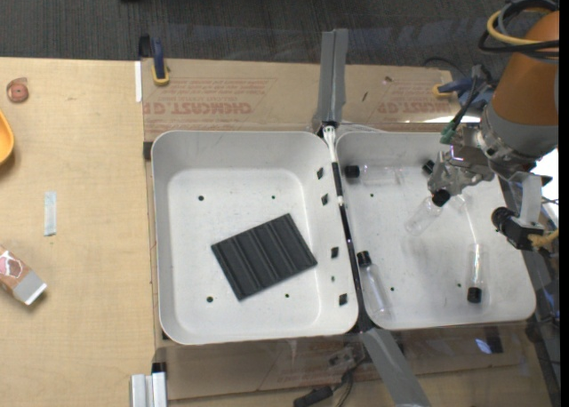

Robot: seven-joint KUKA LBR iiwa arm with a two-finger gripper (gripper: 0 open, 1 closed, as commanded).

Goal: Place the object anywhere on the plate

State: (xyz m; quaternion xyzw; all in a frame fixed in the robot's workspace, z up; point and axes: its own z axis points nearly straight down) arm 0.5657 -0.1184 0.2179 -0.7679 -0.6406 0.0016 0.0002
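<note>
plate (pixel 264 255): dark ribbed slab, lying flat and askew in the left bin (pixel 178 219), nothing on it.
right bin (pixel 498 312): holds several clear tubes with black caps.
tube a (pixel 423 216): clear tube, tilted, just below the hand, near the bin's middle; this looks the likeliest target.
tube b (pixel 476 272): lies near the right wall, black cap at its lower end.
tube c (pixel 369 283): lies along the left wall, close to the divider.
cap (pixel 352 171): small black piece at the upper left corner, loose or on a tube, too faint to tell.
hand (pixel 442 190): over the upper part of the right bin, hanging above tube a; cannot tell whether it is spread or closed, nor whether it touches the tube.
handling, judged: tubes look light, stiff, smooth and round, so apt to slip or roll; clear plastic or glass, treat as breakable.
grip point, judged: across the tube's mid-length, squarely over its width; the capped end gives a less slippery hold.
risk, judged: tube may roll along the plate's ribs when set down.
</note>
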